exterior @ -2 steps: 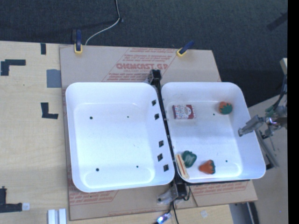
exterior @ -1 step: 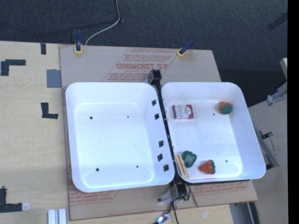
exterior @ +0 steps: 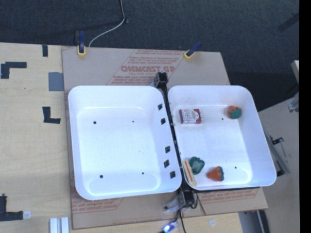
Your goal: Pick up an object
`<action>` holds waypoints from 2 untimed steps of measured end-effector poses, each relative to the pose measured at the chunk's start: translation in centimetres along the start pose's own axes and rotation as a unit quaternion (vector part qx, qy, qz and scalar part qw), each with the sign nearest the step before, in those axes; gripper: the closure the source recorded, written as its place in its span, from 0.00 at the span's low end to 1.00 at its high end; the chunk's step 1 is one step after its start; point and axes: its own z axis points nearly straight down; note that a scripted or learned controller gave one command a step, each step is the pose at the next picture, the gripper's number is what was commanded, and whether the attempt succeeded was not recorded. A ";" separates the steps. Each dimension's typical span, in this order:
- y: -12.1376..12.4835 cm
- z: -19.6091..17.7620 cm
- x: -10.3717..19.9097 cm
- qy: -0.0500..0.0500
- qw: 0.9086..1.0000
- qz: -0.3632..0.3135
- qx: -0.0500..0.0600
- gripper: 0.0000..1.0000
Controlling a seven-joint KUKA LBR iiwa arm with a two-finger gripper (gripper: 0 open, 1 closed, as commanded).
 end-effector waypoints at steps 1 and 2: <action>0.0 -2.3 7.8 0.001 1.000 -0.003 -0.001 1.00; 0.0 -6.5 12.8 0.001 1.000 -0.002 -0.002 1.00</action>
